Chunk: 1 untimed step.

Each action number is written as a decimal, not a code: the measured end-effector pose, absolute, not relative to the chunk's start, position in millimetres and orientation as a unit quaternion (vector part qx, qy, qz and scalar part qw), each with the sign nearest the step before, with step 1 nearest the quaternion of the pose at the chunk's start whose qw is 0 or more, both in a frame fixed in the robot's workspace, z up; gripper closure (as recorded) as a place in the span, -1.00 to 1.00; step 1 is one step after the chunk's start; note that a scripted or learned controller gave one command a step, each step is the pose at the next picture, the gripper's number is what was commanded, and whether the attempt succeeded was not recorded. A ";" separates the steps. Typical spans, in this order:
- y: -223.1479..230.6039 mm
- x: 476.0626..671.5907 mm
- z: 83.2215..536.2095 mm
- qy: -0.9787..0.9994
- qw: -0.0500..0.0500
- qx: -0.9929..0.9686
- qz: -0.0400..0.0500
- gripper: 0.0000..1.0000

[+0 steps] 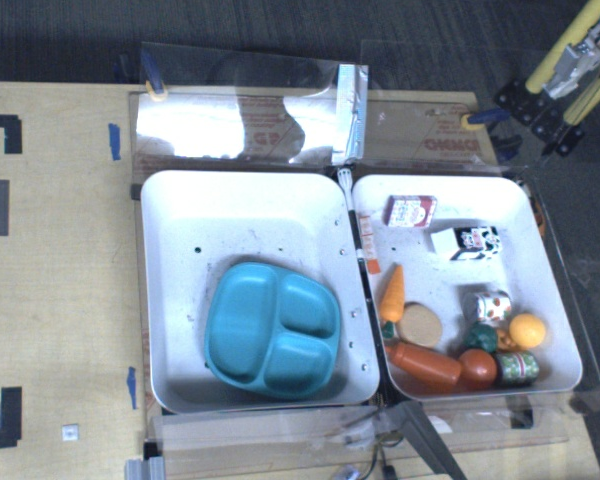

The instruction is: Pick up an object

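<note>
1. Nothing has been lifted yet, as far as the view shows: every item lies in a bin, so the whole pick is judged still to do.
2. The arm's end sits at the top right corner, well apart from both bins, over the dark floor beyond the surface point(50, 268). The pincer point(545, 108) is a dark shape there below yellow parts; whether it is open or closed I cannot tell.
3. The candidates for picking are in the right bin point(555, 298): a small red-and-white carton point(410, 211) near the top, a black-and-white carton point(469, 242) just beside it to the right, a carrot point(392, 294) by the left wall, a round biscuit point(421, 325) touching the carrot's lower end, a red sausage point(421, 365) below that, a tomato point(477, 368) at the sausage's right end, a small can point(491, 307), an orange point(526, 331) and a green can point(517, 368).
4. The left bin point(180, 218) holds a blue divided tray point(272, 330), lying alone.
5. The lower right items crowd together and touch, which would likely hinder a clean grasp; the two cartons stand freer.
6. A clear plastic panel point(250, 118) stands behind the left bin.
</note>
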<state>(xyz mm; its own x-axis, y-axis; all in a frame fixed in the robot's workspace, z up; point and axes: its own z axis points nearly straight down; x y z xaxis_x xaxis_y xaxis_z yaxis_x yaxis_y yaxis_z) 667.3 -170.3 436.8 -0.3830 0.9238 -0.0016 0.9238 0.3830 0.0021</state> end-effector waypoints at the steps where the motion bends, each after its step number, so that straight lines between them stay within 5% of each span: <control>1: -224.1 666.9 436.1 0.810 0.003 0.587 0.000 1.00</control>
